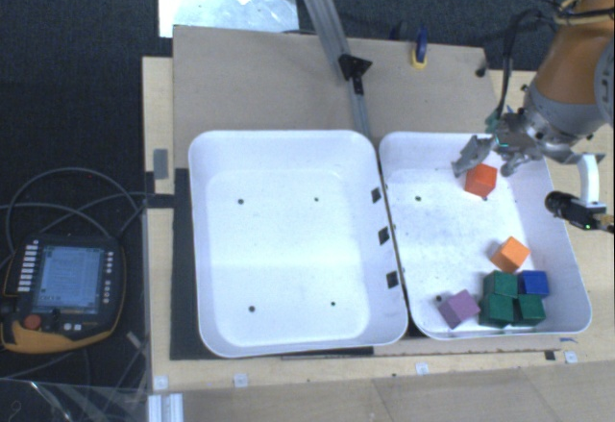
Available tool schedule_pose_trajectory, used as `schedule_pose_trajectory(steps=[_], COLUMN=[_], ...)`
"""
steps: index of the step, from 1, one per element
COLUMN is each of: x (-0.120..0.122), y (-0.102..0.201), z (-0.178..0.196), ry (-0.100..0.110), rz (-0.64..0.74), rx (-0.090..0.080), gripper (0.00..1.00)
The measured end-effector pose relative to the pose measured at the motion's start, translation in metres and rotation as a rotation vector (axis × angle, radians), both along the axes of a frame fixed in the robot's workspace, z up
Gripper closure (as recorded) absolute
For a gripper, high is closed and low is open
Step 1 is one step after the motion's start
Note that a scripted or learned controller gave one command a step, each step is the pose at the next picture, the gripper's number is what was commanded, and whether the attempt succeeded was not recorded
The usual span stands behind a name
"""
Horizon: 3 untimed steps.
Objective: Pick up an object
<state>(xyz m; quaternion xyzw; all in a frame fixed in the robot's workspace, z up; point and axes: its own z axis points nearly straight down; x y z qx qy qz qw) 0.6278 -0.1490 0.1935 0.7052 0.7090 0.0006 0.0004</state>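
The tool (pixel 488 157) stood over the right bin (pixel 423 218), its fingers closed on a red-orange block (pixel 480 181) lifted clear of the bin floor. Below the tool lay an orange block (pixel 511 253), green blocks (pixel 500 299) (clustered), a blue block (pixel 533 284) and a purple block (pixel 459 308).

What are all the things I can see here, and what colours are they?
White bins: two, side by side on the bench.
Red-orange block: one, right bin's far end, just under the gripper.
Orange block: one, right bin, near end.
Blue block: one, beside the green ones.
Green blocks: a cluster, near right corner; count unclear.
Purple block: one, left of the green ones.
Handheld controller: one, orange and grey, far left.
Arm: one, grey and orange, from the right.
Gripper: one, grey, above the red-orange block.
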Motion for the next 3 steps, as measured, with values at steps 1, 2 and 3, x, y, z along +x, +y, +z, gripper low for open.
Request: schedule_pose_trajectory(steps=[1, 2, 3], x=[0.000, 0.003, 0.003], y=[0.000, 0.009, 0.009], z=[0.000, -0.057, -0.106], ry=[0.000, 0.005, 0.004], rz=[0.000, 0.000, -0.001], rx=[0.000, 0.000, 0.000], gripper=[0.00, 0.00, 0.00])
